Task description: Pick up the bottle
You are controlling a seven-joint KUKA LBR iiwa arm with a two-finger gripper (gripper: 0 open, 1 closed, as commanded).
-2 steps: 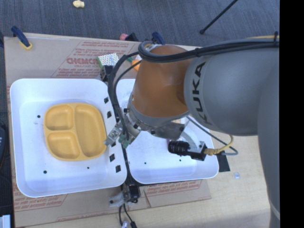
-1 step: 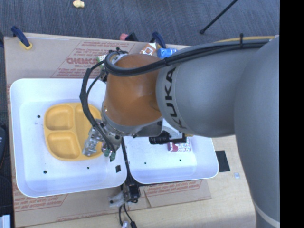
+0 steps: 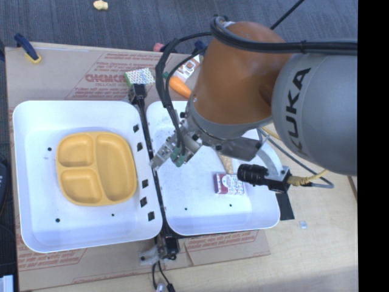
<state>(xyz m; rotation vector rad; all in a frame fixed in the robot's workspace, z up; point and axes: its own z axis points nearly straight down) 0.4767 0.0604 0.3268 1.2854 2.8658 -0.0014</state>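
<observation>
Bottle [image 3: 182,78], orange and white, lies at the right bin's far edge, mostly hidden behind the arm. From the left: a yellow divided tray [image 3: 96,166] sits in the left bin [image 3: 24,163]. The tool [image 3: 170,154] hovers over the right bin [image 3: 200,215], its opening impossible to tell. A small red packet [image 3: 228,184] lies near it.

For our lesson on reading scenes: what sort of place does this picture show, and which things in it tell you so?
Probably a robotics lab test bench: a KUKA arm reaches over two white bins set on cardboard, one holding a yellow divided tray, with carpet beyond.
</observation>
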